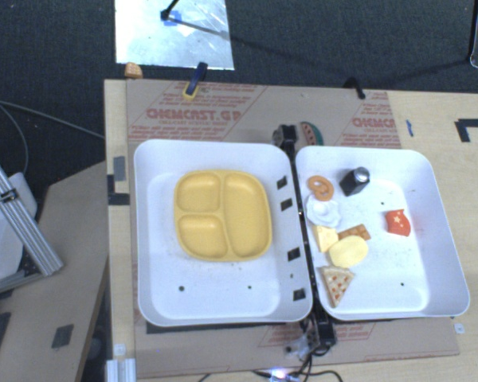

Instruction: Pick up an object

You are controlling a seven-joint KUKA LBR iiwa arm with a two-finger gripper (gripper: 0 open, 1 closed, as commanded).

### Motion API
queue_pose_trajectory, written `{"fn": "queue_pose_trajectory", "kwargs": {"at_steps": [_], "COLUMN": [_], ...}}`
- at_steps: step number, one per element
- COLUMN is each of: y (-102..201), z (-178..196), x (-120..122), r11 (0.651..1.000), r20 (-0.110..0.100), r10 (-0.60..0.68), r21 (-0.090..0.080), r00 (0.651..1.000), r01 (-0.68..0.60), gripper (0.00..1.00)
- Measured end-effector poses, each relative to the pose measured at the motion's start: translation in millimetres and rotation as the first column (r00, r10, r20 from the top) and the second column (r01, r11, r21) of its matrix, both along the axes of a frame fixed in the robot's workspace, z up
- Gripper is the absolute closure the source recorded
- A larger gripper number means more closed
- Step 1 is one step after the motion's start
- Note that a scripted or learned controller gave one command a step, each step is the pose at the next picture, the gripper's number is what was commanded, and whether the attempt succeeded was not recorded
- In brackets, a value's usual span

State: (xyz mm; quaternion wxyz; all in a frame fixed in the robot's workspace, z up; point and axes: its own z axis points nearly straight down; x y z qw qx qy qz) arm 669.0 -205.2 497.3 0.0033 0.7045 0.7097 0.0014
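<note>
A yellow divided plate [223, 215] is seen in the left bin [155, 293]. Toy foods are gathered in the right bin [438, 285]: a pretzel [320, 187], a red piece [397, 223], a sandwich wedge [335, 283]. The end effector's state cannot be told.

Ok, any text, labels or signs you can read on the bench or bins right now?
"CHEMCAST GP": red print on the brown sheet behind the left bin, upper left.
A second red print, upper right on the same sheet: only partly legible, seems the same word.
Elsewhere, no text I can read.
</note>
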Motion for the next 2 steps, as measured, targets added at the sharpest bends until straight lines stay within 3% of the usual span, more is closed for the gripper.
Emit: {"fn": "queue_pose_trajectory", "kwargs": {"at_steps": [2], "y": [-0.2], "z": [26.8], "x": [-0.2], "r11": [1.000], "r20": [-0.002], "r10": [-0.001], "r21": [0.000], "r00": [1.000], "r01": [0.001], "gripper": [1.00]}}
